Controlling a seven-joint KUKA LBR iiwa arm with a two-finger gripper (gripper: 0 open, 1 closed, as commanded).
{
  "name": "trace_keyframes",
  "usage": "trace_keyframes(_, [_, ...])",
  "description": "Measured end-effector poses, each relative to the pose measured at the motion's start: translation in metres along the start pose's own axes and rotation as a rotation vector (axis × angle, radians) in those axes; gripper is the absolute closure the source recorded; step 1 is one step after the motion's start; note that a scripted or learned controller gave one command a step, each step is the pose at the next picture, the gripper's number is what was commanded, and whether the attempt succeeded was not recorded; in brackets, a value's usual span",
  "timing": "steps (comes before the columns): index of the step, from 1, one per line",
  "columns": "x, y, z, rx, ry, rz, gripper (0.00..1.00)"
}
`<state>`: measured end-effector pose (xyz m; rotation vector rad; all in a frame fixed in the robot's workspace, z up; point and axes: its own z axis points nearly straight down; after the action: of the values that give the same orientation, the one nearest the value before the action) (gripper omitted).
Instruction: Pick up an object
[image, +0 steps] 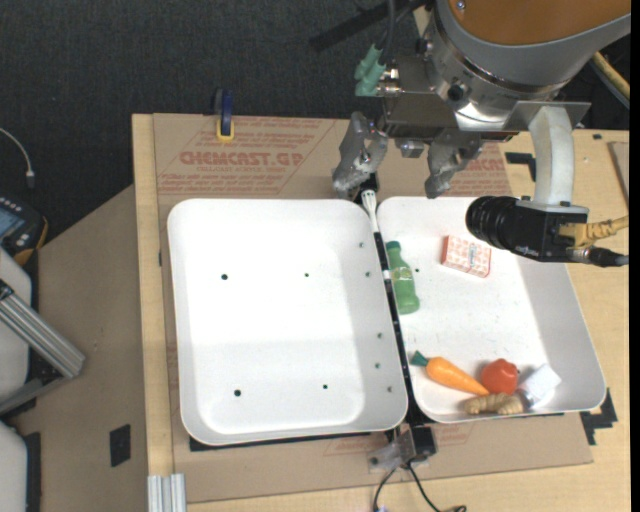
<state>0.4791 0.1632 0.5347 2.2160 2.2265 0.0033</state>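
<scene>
2 shallow white bins sit side by side on the tabletop (250, 150), which is covered in brown cardboard. The left bin (200, 230) shows only its white floor with a few small dark dots. The right bin (575, 340) holds all the objects. A green bottle (402, 277) lies along its 9 o'clock edge, just beside the seam between the 2 bins. A small pink-and-white patterned box (466, 256) rests near the bin's 12 o'clock side, well apart from the bottle. At the 6 o'clock end a cluster lies close together: an orange carrot (452, 375) with a green top, a red tomato-like piece (500, 375) just beside it, a tan root-shaped piece (495, 404) below them, and a small white item (541, 385) at about 5 o'clock.

The hand (400, 170) hangs above the 12 o'clock rims of the bins, over the seam. Its 2 fingers (353, 160) stand spread apart with nothing between them. A black cylindrical camera unit (515, 228) juts out over the right bin at 2 o'clock.
</scene>
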Motion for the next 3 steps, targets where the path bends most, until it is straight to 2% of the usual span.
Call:
trace_keyframes(1, [-0.023, 0.000, -0.001, 0.002, -0.001, 0.007, 0.00])
trace_keyframes(2, [0.024, 0.000, 0.000, 0.000, 0.000, 0.000, 0.00])
trace_keyframes(3, [-0.004, 0.000, -0.001, 0.002, -0.002, 0.008, 0.00])
